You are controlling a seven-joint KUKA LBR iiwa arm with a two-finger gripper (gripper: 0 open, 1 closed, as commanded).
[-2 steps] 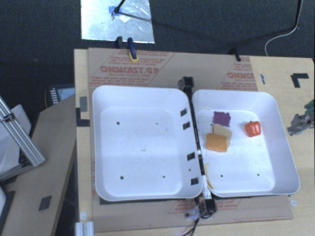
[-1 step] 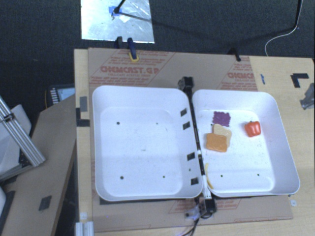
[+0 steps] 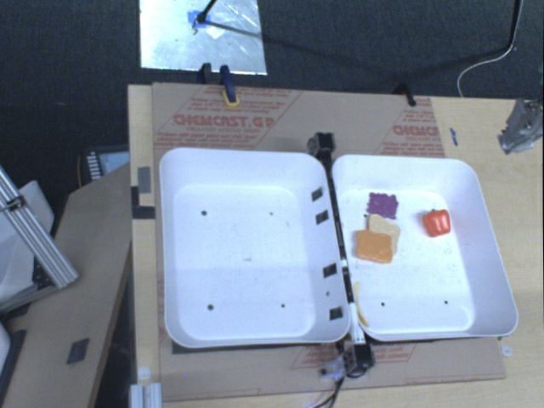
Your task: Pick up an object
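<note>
The right bin holds a purple block, a tan slice resting partly on an orange-brown piece, and a red pepper-shaped toy. A thin yellow item lies along this bin's left wall near the front. At the far right edge, above and beyond the right bin, a grey part of the gripper pokes into view, well apart from all the objects.
The left bin stands beside the right one, joined by a black divider with clips. Both sit on a cardboard sheet on the bench. A shiny metal plate lies at the back left.
</note>
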